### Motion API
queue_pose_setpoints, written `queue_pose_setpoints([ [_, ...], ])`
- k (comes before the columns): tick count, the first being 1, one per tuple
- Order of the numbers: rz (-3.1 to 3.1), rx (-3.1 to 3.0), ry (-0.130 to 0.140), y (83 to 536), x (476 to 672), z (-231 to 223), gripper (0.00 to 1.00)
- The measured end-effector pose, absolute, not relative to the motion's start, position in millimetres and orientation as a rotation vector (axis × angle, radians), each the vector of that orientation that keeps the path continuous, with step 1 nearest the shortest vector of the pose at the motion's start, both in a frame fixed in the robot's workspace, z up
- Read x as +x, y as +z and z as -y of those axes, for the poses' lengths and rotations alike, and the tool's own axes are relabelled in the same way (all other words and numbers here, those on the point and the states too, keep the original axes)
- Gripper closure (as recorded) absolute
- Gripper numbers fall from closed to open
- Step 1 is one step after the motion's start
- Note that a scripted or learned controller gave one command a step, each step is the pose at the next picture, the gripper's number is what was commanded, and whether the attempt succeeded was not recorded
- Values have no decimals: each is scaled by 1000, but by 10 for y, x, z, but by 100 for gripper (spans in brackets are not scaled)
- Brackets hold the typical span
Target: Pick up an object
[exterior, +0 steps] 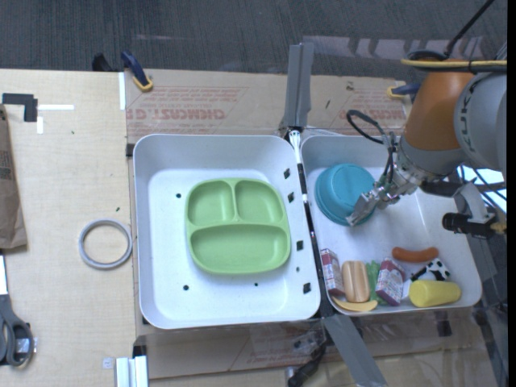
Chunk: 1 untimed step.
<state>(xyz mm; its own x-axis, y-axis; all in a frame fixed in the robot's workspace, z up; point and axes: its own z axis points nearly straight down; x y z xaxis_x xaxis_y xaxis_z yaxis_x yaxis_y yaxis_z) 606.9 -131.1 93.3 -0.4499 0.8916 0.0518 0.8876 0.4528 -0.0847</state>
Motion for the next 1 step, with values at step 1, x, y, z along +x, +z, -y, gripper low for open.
queue_pose_setpoints([
  [1, 2634, -1642, 33, 1403, 6298, 794, 100],
])
